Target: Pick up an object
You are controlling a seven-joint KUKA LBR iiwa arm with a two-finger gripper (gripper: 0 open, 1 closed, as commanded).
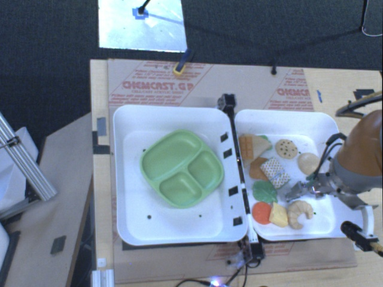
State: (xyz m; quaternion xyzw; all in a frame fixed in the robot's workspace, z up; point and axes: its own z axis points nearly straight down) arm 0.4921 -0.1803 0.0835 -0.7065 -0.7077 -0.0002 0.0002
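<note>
Your arm [365, 154] comes in from the right and is cut off by the frame edge, so you see only the orange band and a grey wrist. The tool [297, 190] reaches into the right bin [326, 121], low among the toy food; it is small and grey against grey shadow, and you cannot tell whether it is released or clenched, nor whether anything sits in it.

Count two white bins on the desk [251, 79], side by side. The left bin [128, 160] holds one green divided plate [182, 168] with three compartments, lying tilted.

The right bin holds the items to pick, clustered in its left half. You can count about eight: a sandwich wedge [254, 144], a chocolate-chip cookie [286, 149], a pale round piece [309, 162], a brown slice [257, 168] partly under a checkered grey block [274, 171], a green leafy piece [264, 191], a red tomato slice [261, 212], a yellow cheese wedge [278, 215] and a croissant [300, 211]. The croissant lies just below the tool, the checkered block just to its left. Several pieces touch or overlap, so their outlines are hard to separate.
</note>
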